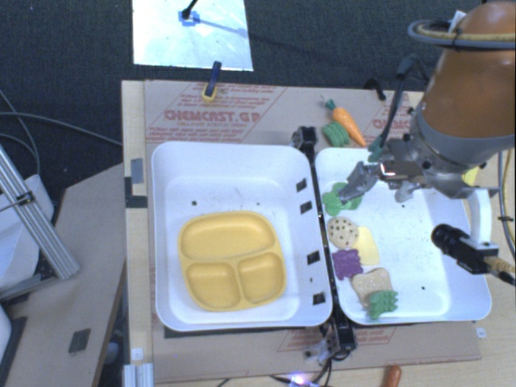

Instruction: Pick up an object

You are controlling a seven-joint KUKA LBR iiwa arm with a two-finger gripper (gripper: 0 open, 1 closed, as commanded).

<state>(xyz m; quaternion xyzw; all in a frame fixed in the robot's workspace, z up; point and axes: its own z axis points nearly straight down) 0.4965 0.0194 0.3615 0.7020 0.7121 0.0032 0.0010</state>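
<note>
Nearest, at 7 o'clock in the right bin (423, 252), a green broccoli (383, 302) touches a bread slice (371, 281) just behind it. Farther along that bin's left wall lie purple grapes (347, 262), with a yellow piece (368, 247) just beside them at 2 o'clock and a cookie (343, 232) touching the yellow piece at 10 o'clock. The left bin (234, 176) holds a yellow divided plate (232, 260) in its near half, toward 6 o'clock. At 10 o'clock in the right bin a green leaf (333, 201) lies by the wall, and the gripper (357, 182) slants down to it from 3 o'clock, its tip at the leaf's far edge; I cannot tell whether it is apart, together or clamped on the leaf. The arm (472, 63) rises over the bin's 1 o'clock corner. Beyond the bins, on the cardboard (242, 111), a carrot (347, 119) lies at 12 o'clock of the right bin with a green piece (334, 134) touching it, and a blue-and-yellow thing (212, 83) lies at 12 o'clock of the left bin.
</note>
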